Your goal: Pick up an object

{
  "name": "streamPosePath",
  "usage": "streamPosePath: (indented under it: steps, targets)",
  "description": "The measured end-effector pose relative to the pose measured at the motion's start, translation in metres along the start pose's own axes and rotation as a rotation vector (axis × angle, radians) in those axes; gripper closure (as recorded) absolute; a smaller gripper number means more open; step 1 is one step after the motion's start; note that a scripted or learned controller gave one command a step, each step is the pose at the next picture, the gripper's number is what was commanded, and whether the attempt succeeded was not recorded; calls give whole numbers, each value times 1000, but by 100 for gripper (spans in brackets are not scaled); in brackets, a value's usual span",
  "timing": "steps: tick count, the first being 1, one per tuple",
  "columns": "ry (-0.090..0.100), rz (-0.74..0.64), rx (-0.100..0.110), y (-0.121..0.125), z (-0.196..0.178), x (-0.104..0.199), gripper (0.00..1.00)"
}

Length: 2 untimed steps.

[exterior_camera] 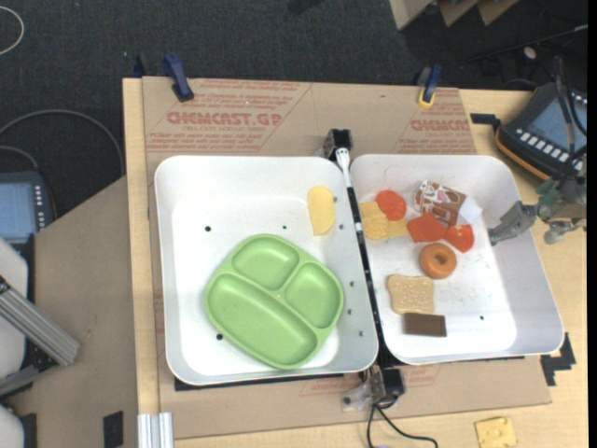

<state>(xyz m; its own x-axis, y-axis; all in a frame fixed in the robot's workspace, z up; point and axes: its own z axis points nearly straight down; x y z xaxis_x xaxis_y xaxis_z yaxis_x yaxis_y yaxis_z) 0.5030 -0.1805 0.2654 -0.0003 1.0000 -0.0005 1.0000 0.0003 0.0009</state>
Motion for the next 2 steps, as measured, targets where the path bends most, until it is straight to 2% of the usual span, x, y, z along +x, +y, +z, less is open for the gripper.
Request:
streamPosePath:
  steps: [1, 2]
  targets:
    - [6, -4, 14, 26, 159, 44, 0]
    - [0, -5, -1, 62, 183, 83, 0]
